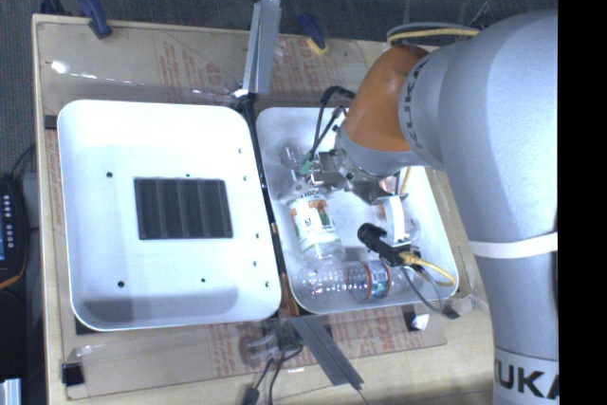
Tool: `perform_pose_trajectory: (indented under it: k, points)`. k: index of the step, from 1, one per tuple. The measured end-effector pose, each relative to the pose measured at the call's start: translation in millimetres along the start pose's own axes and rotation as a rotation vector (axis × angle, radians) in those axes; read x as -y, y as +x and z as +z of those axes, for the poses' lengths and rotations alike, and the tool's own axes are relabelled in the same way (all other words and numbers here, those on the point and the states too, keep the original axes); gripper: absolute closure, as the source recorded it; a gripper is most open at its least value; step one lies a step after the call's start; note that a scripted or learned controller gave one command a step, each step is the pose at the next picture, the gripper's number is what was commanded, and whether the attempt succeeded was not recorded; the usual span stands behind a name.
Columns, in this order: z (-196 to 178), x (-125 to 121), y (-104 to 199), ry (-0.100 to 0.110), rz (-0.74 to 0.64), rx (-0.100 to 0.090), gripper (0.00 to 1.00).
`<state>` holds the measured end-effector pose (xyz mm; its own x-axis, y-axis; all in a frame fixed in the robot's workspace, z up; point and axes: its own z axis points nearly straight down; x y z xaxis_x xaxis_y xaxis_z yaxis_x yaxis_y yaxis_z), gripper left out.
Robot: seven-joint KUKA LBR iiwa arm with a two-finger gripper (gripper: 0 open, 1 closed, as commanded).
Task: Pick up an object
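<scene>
Camera view looks down on two white bins on the surface (142, 52), and we see the grey arm (493, 138) reaching in from the right. Its hand (319, 164) is low in the right bin (281, 126), near the far end. We cannot tell if the hand is spread or pressed together, because the wrist with the orange band (379, 109) hides most of it. A clear bottle with a label (313, 225) lies on the near side of the hand, and its top end seems to be right beside the hand. A second clear bottle (343, 281) lies across the near end of the same bin. The left bin (152, 138) has a dark ridged mat (183, 208) in it. We think the job is not yet done, since both bottles rest on the bin floor and nothing is lifted. What is left is to grab one and raise it.
</scene>
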<state>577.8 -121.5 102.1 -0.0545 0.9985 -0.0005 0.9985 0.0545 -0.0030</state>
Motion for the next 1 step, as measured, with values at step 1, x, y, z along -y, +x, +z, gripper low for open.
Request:
perform_pose_trajectory:
  k: [1]
  points:
    - [-90.4,-51.8,49.0,-0.002,0.040,-0.002,1.00]
